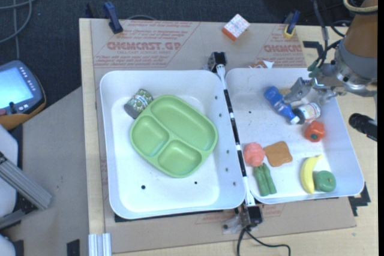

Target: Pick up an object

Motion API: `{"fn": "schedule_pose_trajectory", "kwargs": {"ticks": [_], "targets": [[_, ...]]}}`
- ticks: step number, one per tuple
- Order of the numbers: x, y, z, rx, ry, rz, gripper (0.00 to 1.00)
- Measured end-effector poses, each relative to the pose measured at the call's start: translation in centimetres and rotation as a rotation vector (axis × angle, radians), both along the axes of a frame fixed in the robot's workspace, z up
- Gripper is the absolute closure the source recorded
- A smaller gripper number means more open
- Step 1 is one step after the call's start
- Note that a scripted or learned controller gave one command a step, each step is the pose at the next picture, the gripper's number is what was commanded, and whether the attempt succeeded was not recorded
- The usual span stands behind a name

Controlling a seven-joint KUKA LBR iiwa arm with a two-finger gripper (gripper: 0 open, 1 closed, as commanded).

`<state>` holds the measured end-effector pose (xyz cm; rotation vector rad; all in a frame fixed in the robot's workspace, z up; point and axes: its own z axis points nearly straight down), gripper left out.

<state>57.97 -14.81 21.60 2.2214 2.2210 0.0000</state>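
A: Largest first. Bench (pixel 180 45), cardboard-topped, carrying two white bins side by side. Left bin (pixel 114 129): taken up mostly by a green divided tray (pixel 174 135), lying flat and skewed, a small grey-green packet (pixel 137 102) touching its upper left edge.

B: Right bin (pixel 252 84)?

A: Holds the pickable clutter. Arm (pixel 360 39) reaching in from the right, low over the bin's upper right part. Gripper (pixel 304 95) tilted down toward a blue bottle (pixel 279 103) and a small clear bottle (pixel 309 111) with a white cap, the two lying side by side.

B: State of the jaws?

A: Cannot tell (dark metal and cable blur together there). Nothing seen lifted; both bottles look to be resting on the bin floor.

B: Smaller items?

A: Red pepper (pixel 314 130) just below the clear bottle. Lower down: tan cookie-like piece (pixel 278 153), pink lump (pixel 254 154) touching a green vegetable (pixel 264 179), yellow banana (pixel 308 174) against a green apple (pixel 324 181). Off the bins, a small orange-and-white box (pixel 236 26) on the cardboard.

B: Why that pose?

A: Probably lining up on the bottle pair, the nearest candidates. Risky: round bodies, close together, likely to roll or be nudged aside.
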Motion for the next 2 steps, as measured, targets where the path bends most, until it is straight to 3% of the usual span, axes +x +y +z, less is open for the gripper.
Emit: {"fn": "schedule_pose_trajectory", "kwargs": {"ticks": [1,2], "targets": [[4.7,0.8,-13.9,0.002,0.006,0.004,0.00],[4.8,0.7,-12.1,-0.001,-0.003,0.002,1.00]]}}
